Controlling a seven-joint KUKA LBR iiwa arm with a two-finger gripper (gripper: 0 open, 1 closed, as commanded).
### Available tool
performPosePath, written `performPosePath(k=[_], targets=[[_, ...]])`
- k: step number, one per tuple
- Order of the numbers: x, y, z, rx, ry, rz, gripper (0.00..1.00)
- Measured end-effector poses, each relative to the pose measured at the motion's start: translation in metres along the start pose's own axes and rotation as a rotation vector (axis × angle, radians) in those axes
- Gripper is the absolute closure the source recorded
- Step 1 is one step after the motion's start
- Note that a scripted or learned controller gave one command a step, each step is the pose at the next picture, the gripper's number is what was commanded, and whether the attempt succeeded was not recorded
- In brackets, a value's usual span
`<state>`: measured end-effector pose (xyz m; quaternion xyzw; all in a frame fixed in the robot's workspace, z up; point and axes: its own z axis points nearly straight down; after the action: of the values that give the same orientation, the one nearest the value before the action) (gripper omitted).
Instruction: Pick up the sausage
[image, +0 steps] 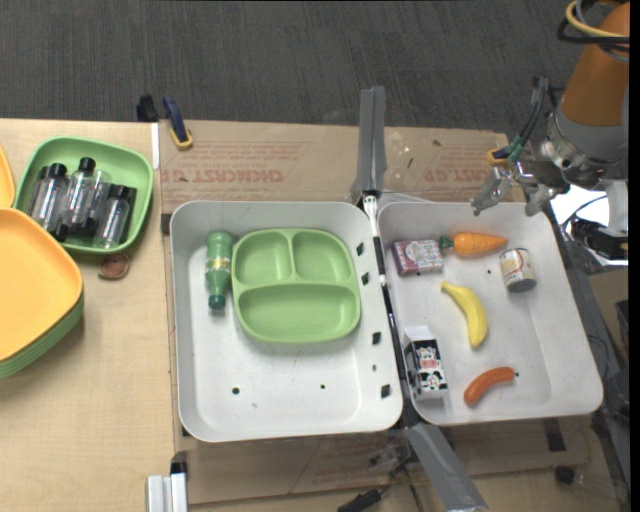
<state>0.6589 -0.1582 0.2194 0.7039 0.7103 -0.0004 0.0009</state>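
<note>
dark carpet floor (250, 50), wooden bench (80, 440)

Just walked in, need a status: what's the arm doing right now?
The gripper hangs over the far edge of the right bin, near the carrot, with nothing between its jaws. The sausage lies untouched at the near side of that bin, beyond the banana and can. The left bin holds a green divided plate and a green bottle.
</note>
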Motion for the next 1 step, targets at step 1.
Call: performPosePath(k=[1], targets=[[0.0000, 0.0004, -0.0083, 0.000, -0.002, -0.004, 1.00]])
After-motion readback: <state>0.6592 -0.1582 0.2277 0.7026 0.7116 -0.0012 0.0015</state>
